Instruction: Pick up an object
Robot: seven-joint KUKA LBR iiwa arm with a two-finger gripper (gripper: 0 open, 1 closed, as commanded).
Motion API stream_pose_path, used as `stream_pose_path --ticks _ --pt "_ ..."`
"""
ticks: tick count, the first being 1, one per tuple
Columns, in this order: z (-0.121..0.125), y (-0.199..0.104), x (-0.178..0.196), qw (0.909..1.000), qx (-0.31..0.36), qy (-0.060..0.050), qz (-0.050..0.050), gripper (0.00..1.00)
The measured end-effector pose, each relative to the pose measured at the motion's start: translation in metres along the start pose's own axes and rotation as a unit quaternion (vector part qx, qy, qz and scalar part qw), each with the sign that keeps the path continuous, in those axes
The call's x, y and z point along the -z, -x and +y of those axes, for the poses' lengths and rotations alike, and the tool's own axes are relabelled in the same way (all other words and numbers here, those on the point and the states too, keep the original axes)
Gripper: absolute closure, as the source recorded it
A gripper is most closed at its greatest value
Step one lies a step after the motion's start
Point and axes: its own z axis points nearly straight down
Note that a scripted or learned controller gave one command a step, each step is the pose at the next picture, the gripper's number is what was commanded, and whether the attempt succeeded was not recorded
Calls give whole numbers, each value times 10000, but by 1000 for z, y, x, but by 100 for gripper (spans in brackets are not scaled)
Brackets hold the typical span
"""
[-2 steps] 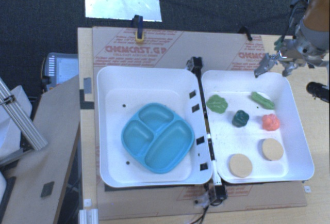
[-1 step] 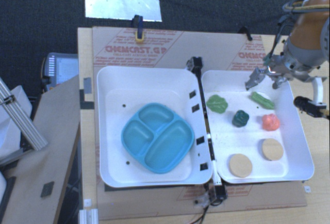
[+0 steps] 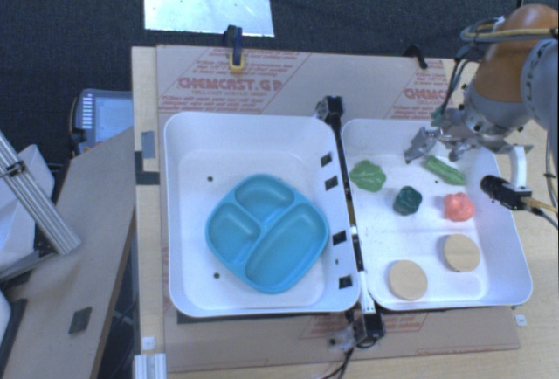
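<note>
Fingers (image 3: 417,150) spread apart, nothing between them; gripper (image 3: 428,146) low over the right bin's (image 3: 507,281) far side.

Arm (image 3: 511,63) enters from the right. Closest item: a long green piece (image 3: 444,168), just beside the gripper, possibly touching it — hard to tell at this angle. Also in the right bin: a light green lump (image 3: 368,175), a dark green piece (image 3: 407,201), a pink-red piece (image 3: 458,207), two tan discs (image 3: 407,279) (image 3: 461,252). Left bin (image 3: 188,194) holds a blue divided plate (image 3: 266,233).
</note>
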Motion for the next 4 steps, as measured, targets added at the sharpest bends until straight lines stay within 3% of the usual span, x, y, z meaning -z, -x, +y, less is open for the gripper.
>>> stream_pose_path --ticks 1,2,4 --pt "2 0 -48 10000 6 48 -17 0" --pt "5 1 -33 10000 7 81 -27 100" --pt "9 -9 81 10000 26 55 -10 100"
